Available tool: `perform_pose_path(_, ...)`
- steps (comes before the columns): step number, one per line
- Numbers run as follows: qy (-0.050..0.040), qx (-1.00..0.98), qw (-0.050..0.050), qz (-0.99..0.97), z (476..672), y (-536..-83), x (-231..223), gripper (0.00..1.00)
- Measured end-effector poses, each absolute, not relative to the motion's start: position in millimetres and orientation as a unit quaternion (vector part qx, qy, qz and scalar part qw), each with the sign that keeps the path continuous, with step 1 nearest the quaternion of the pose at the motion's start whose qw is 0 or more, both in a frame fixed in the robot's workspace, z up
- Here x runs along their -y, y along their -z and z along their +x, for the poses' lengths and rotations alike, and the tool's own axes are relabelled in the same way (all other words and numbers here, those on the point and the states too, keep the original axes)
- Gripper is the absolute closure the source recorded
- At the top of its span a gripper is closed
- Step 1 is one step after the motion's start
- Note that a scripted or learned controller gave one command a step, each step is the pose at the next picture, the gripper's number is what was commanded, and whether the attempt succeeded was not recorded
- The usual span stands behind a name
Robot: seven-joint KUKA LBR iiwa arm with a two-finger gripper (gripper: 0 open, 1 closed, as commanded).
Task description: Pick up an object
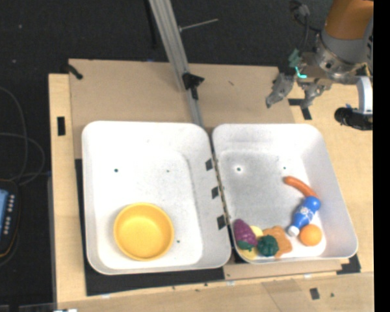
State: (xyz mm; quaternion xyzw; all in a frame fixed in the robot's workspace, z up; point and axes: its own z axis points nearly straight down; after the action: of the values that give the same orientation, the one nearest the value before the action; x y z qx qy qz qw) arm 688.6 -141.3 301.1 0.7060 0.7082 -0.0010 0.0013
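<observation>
The gripper [294,95] hangs above the bench [247,83], behind the right bin [325,148], fingers spread apart with nothing between them. The objects lie in that bin's near corner: orange sausage [299,185], blue bottle [304,214], orange ball [310,235], purple piece [244,233], green piece [268,245]. The left bin [104,155] holds a yellow bowl [143,231].

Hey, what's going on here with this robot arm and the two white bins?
The arm's gripper hangs above the bench beyond the right bin, holding nothing. That bin's near corner holds a cluster of small items: an orange sausage-like piece, a blue and white bottle, an orange ball, a purple piece and a green piece. The left bin holds a yellow bowl. Nothing has been picked up yet.
</observation>
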Motion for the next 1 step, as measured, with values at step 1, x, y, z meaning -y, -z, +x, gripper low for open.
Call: perform_pose_path(1,0.0018,-0.707,0.000,0.707,688.2,-259.3,142.3,0.00)
